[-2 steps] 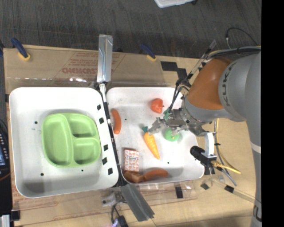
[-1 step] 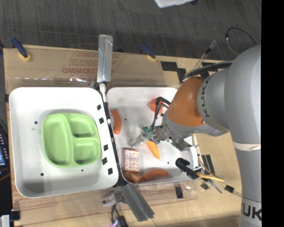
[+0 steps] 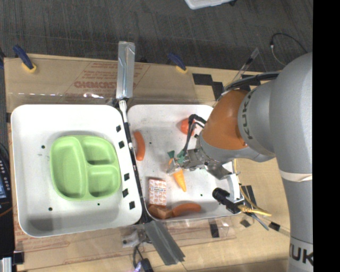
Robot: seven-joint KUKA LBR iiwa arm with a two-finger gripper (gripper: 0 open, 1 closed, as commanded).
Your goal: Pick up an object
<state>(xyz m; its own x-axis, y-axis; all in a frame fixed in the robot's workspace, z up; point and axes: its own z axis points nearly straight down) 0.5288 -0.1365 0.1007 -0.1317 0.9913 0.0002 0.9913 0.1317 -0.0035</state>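
- Camera view: the gripper (image 3: 178, 162) sits low in the middle of the right bin (image 3: 159, 114), right at the top end of a toy carrot (image 3: 181, 180).
- To grasp well, I judge it should centre over the carrot's body and drop straight, clear of the small box (image 3: 157, 191) lower left.
- How far the gripper is open I cannot tell; the wrist hides it, and nothing is visibly held.

Partly hidden behind the arm's wrist (image 3: 228, 127): a red ball (image 3: 185, 125). Cut off at the top edge: a white object (image 3: 210, 3). Too small to read: print on the small packet (image 3: 157, 192).
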